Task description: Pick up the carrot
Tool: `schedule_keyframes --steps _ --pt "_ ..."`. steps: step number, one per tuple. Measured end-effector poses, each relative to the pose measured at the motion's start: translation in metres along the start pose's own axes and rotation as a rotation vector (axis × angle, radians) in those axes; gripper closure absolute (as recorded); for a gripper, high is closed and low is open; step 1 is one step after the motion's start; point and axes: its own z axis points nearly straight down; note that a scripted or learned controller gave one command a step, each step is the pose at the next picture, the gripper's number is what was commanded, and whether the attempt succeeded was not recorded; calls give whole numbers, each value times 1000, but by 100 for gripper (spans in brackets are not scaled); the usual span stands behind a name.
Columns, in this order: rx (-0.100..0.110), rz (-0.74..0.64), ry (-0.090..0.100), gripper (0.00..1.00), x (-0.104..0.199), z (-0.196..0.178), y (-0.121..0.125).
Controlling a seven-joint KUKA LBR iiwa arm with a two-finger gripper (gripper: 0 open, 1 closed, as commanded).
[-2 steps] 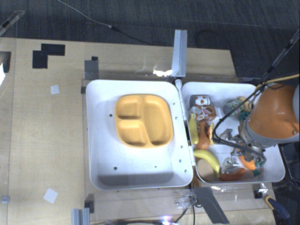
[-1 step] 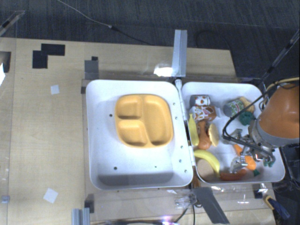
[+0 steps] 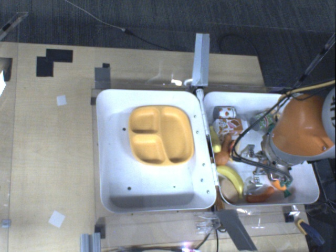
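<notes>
Arm (image 3: 302,127): reaches in from the right over the right bin, orange band uppermost, wrist pointing down toward the bin's near right part; black cables loop from the wrist across the bin.
Gripper (image 3: 265,180): low in the right bin, above the near wall, just over the carrot; cables and metal parts crowd it, so cannot tell its opening, nor whether anything is held.
Carrot (image 3: 261,195): orange, lying along the near wall of the right bin, right of the banana, directly below the gripper; green top at its right end.
Right bin (image 3: 310,196): white, shallow, holds the clutter. Banana (image 3: 232,178) at near left, curved, beside the left wall. Can (image 3: 227,121) with red and white label near the far left corner. Small orange fruit (image 3: 222,158) between can and banana. Green-tinted item near the far side, partly hidden by the arm, too unclear to name.
Left bin (image 3: 113,156): white, shallow, touching the right bin along a shared edge; holds one yellow tray.
Tray (image 3: 160,134): three compartments, flat, near the bin's centre, toward the far side.
Bench (image 3: 47,156): pale wood, with black marks at far left.
</notes>
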Motion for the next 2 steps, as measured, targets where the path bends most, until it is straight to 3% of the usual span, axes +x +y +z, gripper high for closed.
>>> schedule_keyframes --steps 1,2 --pt "0 195 9 0 3 -11 -66" --pt "0 241 6 0 -8 1 -38"
